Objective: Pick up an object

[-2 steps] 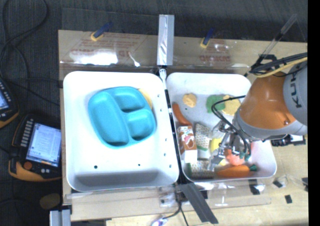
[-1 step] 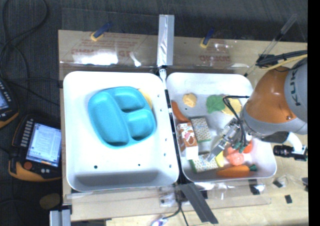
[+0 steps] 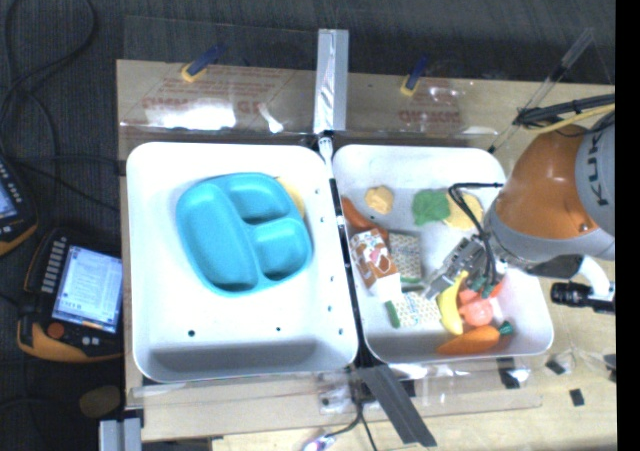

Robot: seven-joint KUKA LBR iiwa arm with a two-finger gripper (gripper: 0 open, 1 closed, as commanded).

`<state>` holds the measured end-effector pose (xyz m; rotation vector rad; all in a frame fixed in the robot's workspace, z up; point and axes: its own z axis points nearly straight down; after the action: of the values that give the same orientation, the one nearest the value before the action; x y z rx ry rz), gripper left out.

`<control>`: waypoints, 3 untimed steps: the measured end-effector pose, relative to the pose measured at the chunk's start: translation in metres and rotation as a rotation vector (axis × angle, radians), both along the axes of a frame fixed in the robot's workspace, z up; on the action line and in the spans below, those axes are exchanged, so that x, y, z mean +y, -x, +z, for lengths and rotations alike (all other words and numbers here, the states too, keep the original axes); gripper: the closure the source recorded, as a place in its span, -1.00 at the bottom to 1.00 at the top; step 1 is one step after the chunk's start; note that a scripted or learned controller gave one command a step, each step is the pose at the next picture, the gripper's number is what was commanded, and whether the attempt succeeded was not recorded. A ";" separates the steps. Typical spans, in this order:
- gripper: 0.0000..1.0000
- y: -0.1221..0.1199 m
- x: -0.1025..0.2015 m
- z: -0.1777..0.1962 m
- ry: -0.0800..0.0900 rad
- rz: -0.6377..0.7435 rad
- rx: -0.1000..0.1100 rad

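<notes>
My gripper hangs low over the right bin, pointing down-left from the orange-banded wrist. Just below it lie a yellow banana, a red and pink toy and an orange carrot. Left of the gripper are a brown and white packet, a patterned cloth piece and a green and white piece. Farther back sit a green toy, a small yellow-tan piece and an orange strip. Nothing is visibly held.
The left bin holds a blue divided tray with a yellow item peeking behind it. A metal divider post stands between the bins at the back. Handheld devices and cables lie off the bench at the left.
</notes>
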<state>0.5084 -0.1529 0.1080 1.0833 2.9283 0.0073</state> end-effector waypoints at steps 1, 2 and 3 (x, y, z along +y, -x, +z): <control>1.00 -0.054 -0.009 0.195 0.001 0.052 0.017; 1.00 -0.052 -0.002 0.247 0.000 -0.001 0.017; 1.00 -0.057 0.032 0.342 -0.001 -0.150 0.016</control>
<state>0.5657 -0.1213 0.4500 1.3062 2.8526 -0.0023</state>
